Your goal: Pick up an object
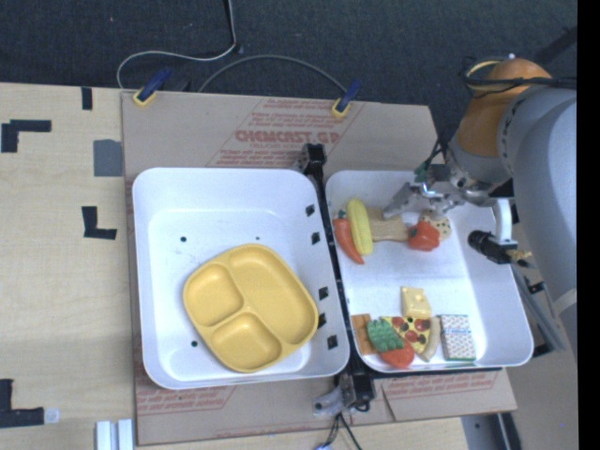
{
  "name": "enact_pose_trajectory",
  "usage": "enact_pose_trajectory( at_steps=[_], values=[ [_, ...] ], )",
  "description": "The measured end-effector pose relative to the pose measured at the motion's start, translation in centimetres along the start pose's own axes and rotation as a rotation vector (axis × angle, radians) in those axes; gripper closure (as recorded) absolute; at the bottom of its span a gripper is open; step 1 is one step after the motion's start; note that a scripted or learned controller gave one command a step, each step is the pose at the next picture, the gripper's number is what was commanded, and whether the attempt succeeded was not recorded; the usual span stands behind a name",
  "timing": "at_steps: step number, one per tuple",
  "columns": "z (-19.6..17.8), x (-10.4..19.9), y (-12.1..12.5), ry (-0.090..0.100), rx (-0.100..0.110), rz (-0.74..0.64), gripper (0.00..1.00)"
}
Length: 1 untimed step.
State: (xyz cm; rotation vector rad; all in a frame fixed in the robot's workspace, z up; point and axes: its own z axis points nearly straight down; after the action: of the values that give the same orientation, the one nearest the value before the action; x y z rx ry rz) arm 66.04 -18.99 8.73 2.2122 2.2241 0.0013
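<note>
Red toy [425, 235]: small red piece, perhaps a toy tomato or pepper, in the upper part of the right bin [487, 298], touching the right end of a tan wooden piece [389, 232].
Gripper [424, 202]: just above the red toy at the bin's upper right; metal fingers [405, 198] point left and down toward the toys. Whether they are spread or pressed together cannot be told. Nothing is seen between them.
Arm [534, 157]: grey body enters from the right, with the orange band [487, 111] at top right.
Corn cob [359, 228]: yellow, lying roughly upright in the picture, left of the tan piece and touching it.
Carrot [344, 237]: orange-red, just left of the corn, along the bin's left wall.
Lower cluster, right bin: cheese wedge [415, 301]; below it a pizza slice [419, 333]; a green leafy piece [382, 333] and a red piece [398, 355] to its left; a small patterned box [457, 336] to its right. All well apart from the gripper.
Left bin [169, 195]: holds a yellow divided plate [248, 306] with three compartments, tilted, in the lower middle.
Under the bins: cardboard sheet [272, 134] with red print, held by two blue-and-yellow clamps [150, 87] at its top edge.
Bench [56, 298]: light wood with black tape marks, left of the cardboard.
Cable [225, 26]: thin, looping across the dark floor at top.
</note>
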Motion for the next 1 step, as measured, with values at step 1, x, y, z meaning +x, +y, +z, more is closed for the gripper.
enact_pose_trajectory(
  at_steps=[1],
  values=[
    [-0.44, -1.18, -3.87, -0.002, -0.013, 0.004, 0.0]
  ],
)
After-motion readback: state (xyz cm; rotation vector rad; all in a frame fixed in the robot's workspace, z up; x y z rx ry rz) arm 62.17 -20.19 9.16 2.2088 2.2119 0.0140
